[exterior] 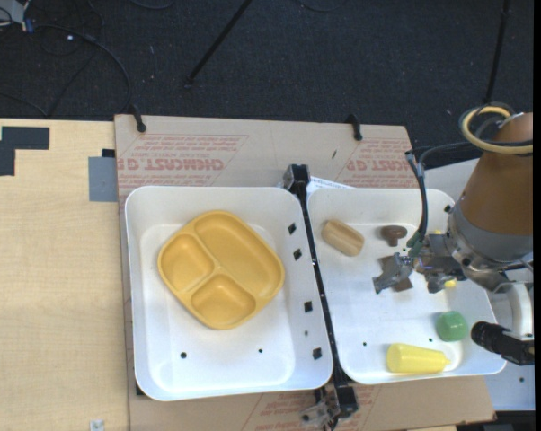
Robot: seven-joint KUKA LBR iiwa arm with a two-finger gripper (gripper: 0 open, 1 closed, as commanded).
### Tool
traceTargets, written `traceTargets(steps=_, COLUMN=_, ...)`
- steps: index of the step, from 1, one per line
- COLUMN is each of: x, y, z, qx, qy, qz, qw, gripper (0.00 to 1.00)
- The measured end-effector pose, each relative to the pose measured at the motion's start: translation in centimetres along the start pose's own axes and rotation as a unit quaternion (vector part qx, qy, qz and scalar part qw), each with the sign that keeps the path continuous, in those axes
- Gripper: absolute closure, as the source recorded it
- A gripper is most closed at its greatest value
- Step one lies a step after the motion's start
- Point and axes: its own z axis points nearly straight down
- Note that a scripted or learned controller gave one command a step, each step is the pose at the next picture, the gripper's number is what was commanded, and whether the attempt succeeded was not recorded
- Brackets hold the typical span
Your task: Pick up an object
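Down in the right bin [369, 366] we see the gripper [394, 275] hanging low over the white floor, its dark fingers pointing toward the view's left; they are small and blurred, so we cannot tell how far apart they stand, and we see nothing between them. The arm [497, 196] comes in from the right edge, its broad grey body with the orange band rising toward the camera and covering the bin's right rim, while the wrist bends down and leftward to the gripper. We count 4 loose things in this bin. A tan wooden block [342, 238] lies near the divider in the upper left part, its long axis running from upper left to lower right. A small brown object [394, 234] sits just right of it, above the gripper and apart from it. A green round object [451, 326] rests lower right of the gripper, near the arm. A yellow object [417, 358] lies by the bin's near rim, its long axis roughly left to right, its narrower end toward the right. The left bin [154, 241] bears 1 yellow divided plate [220, 268] with 3 compartments, turned at a slant.
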Motion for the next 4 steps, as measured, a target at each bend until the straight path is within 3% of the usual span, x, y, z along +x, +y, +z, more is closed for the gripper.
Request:
traceTargets(steps=1, x=0.0, y=0.2, z=-0.6, qx=-0.006, qy=-0.001, qz=-0.001, qw=1.0000, gripper=0.00)
traceTargets(steps=2, x=0.1, y=0.7, z=3.9, qx=-0.004, qy=0.000, qz=-0.001, qw=1.0000, gripper=0.00)
traceTargets(steps=4, x=0.8, y=-0.9, z=14.3, qx=-0.003, qy=0.000, qz=0.000, qw=1.0000, gripper=0.00)
